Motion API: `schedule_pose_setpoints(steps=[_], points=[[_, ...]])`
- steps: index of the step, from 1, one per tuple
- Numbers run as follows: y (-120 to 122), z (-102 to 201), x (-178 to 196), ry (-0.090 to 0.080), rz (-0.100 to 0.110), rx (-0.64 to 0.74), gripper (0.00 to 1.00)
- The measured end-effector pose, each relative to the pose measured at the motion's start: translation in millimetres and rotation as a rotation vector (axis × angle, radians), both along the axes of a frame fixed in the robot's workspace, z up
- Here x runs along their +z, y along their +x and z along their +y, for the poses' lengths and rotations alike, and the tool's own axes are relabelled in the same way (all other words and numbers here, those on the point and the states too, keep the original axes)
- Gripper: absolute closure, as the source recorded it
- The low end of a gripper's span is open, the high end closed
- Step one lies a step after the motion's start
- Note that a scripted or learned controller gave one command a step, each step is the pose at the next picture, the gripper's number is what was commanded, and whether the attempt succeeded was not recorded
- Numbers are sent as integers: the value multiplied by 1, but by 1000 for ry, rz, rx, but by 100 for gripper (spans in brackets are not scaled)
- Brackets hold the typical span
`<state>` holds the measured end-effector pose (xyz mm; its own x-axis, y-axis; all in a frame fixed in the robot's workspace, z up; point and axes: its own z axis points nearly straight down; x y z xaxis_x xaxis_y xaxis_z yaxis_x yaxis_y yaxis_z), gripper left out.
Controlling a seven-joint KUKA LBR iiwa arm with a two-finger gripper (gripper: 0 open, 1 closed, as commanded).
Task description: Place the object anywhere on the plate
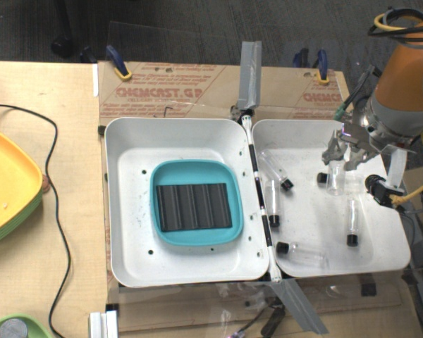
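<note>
Several clear plastic tubes with black caps lie scattered in the right bin (381, 255), and the end effector (342, 162) hangs over the upper right part of that bin, just above one tube (334, 180) that sits at the right of the frame below its tip. Whether its fingers are spread or closed I cannot tell from this slant, and nothing can be seen held between them. Outward from there, another tube (352, 222) lies just below and to the right, a third (275, 166) near the bin's upper left, a long one (273, 203) along the left wall, and one more (299, 253) at the bottom. These look light, stiff and smooth, so I would judge them likely to roll or slip out of a pinch; taking one across the middle of its barrel, fingers square to its length, seems safest, since the clear wall is hard to see and may crack under a hard squeeze. The target, a teal plate (196, 173) with a dark ribbed centre, sits in the left bin (127, 189), well apart, on the table (42, 90).
</note>
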<state>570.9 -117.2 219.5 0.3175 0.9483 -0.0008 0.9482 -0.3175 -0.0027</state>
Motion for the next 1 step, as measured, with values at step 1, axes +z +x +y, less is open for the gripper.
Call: schedule_pose_setpoints(steps=[1], points=[[0,0,0,0,0,0,0]])
